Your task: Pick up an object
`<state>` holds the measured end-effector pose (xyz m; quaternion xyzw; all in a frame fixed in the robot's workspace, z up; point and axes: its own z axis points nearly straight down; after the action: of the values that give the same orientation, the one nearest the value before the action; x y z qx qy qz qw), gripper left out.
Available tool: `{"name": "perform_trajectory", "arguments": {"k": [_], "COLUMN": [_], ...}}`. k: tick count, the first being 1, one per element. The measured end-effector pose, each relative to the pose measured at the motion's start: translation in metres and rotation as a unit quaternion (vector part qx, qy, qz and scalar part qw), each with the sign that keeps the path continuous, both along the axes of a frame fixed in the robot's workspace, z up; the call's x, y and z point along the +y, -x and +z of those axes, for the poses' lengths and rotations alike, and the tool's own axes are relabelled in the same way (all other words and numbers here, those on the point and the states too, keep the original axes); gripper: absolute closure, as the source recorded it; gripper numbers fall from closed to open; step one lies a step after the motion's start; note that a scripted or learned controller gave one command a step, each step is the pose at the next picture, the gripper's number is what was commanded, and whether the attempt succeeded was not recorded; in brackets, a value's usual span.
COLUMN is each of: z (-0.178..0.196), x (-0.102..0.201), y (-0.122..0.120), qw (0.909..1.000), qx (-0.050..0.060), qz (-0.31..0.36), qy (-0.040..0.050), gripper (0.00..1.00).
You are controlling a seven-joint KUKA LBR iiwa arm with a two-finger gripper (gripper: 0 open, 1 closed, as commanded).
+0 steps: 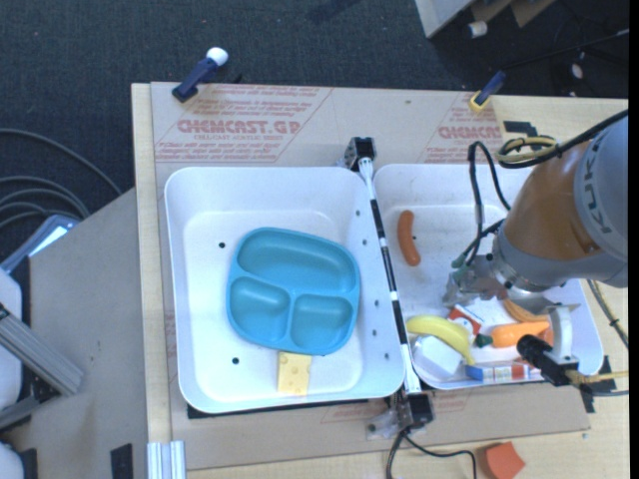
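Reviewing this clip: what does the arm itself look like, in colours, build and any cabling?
The arm is thick and rounded, with a grey shell and a broad orange band above the wrist. Below the band sits a grey metallic wrist section. Thin black cables loop alongside it. The gripper is small, grey and metallic.

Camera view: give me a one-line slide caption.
KUKA arm's gripper low in the right bin above a banana and carrot; blue divided plate in the left bin.
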<state>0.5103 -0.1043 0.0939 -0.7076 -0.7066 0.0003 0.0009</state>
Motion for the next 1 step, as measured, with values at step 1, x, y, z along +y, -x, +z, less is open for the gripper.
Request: {"name": "perform_trajectory", "arguments": {"k": [1], "z": [0.0919], "x": [-0.0266], "y": [-0.0022], "qw": [1.0], "qx": [-0.001], "qz": [0.001], "qy": [0.0007], "gripper": [1.0]}}
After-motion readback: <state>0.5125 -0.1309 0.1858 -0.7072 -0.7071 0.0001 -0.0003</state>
